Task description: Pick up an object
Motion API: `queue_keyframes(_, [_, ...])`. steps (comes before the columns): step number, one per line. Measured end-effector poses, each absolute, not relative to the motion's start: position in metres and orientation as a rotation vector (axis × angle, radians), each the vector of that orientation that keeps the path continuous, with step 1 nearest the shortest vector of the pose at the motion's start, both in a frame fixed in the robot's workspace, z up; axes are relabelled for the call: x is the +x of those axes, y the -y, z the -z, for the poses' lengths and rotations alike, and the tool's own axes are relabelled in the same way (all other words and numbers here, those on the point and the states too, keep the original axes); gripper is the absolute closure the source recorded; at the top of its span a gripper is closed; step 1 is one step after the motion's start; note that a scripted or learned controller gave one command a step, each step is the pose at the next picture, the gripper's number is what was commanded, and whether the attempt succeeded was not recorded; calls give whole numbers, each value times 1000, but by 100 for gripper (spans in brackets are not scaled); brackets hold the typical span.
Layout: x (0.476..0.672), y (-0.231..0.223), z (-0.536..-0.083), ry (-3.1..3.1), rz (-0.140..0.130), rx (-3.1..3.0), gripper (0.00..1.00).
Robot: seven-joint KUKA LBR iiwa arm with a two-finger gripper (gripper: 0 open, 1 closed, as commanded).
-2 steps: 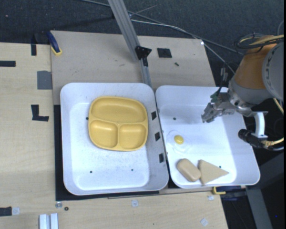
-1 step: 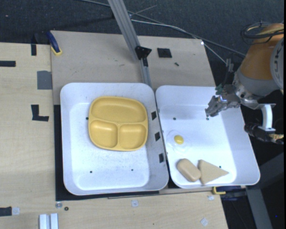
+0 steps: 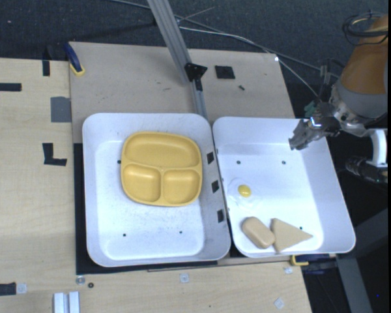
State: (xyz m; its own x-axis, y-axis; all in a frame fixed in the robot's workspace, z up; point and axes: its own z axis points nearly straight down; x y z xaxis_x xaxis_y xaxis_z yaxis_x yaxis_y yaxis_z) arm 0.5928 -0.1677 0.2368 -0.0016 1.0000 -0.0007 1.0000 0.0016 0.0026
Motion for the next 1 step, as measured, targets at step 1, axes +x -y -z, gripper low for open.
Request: queue_keyframes(1, [585,113,-244,-2229,-1,2216,100])
